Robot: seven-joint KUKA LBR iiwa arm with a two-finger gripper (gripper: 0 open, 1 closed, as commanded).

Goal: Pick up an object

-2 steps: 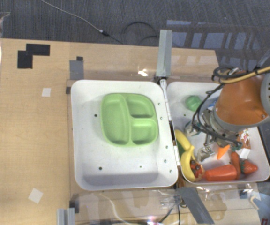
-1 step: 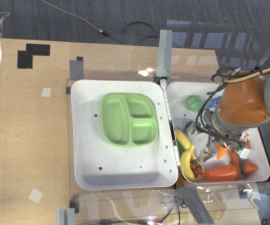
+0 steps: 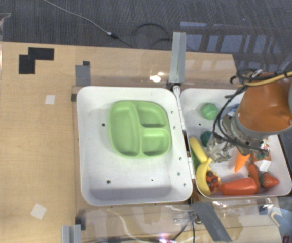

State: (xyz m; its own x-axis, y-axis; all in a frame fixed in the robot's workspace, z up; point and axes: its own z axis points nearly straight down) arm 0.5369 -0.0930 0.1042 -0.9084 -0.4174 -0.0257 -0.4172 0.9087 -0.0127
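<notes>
Right bin (image 3: pixel 286 172): arm above its middle, gripper (image 3: pixel 221 148) low, claw state can't tell.
Near edge: banana (image 3: pixel 201 167), orange veg (image 3: pixel 240 186), small carrot (image 3: pixel 242 161).
Far edge: green item (image 3: pixel 209 110).
Left bin (image 3: pixel 93 151): green divided plate (image 3: pixel 139 128), centre.

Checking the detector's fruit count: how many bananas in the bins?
1. The banana lies along the left wall of the right bin, curving from mid-bin down to the front corner beside the red toy. The arm covers part of that bin, so another could be hidden.

Green divided tray (image 3: pixel 139 128) in left bin (image 3: pixel 93 186), tool (image 3: pixel 221 151) above banana (image 3: pixel 202 166), right bin (image 3: pixel 284 178)
</notes>
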